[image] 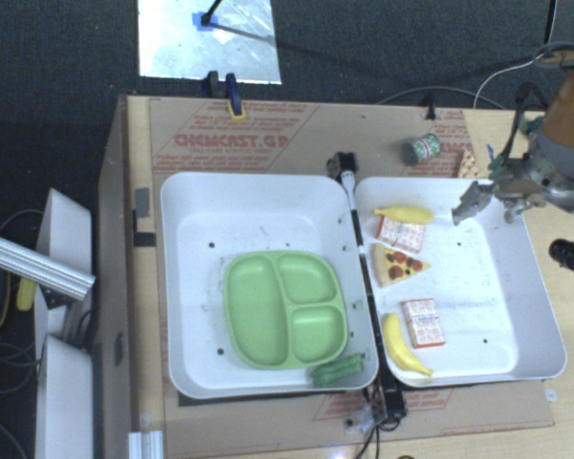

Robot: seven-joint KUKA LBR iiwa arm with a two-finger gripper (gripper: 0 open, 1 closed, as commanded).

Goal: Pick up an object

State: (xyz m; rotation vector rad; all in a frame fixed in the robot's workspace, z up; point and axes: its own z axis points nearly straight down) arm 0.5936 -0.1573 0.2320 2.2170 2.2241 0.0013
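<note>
Writing: we are reading red "CHEMCAST" lettering on the brown cardboard sheet [231, 140] under the bins, up and to the left of the pincer; the smaller red lines printed beside it are too faint for us to read.
Labels: we are seeing red-and-white print on two small boxes, but no words are coming through.
Hard to make out: the small green-and-white can [424, 148] lying on the cardboard, up and left of the pincer, is showing a blurred label.
Cut off: the grey arm with its orange band [566, 127] is running out of view to the right of the pincer.
Pincer: the grey two-finger gripper [491, 202] is hovering over the far right part of the right white bin [531, 285]; its fingers are standing spread apart, released, and we are seeing nothing between them.
Nearest things: the yellow banana [405, 215] and the upper red-and-white box [401, 233] are lying left of the pincer, apart from it.
Further things: the pizza-slice toy [398, 266], the lower red-and-white box [423, 322] and a second yellow banana [400, 345] are lying below and left of it.
Left bin: the green divided plastic tray [285, 308] and a green ridged piece [337, 370] are sitting in the left white bin [201, 208], well left of the pincer.
</note>
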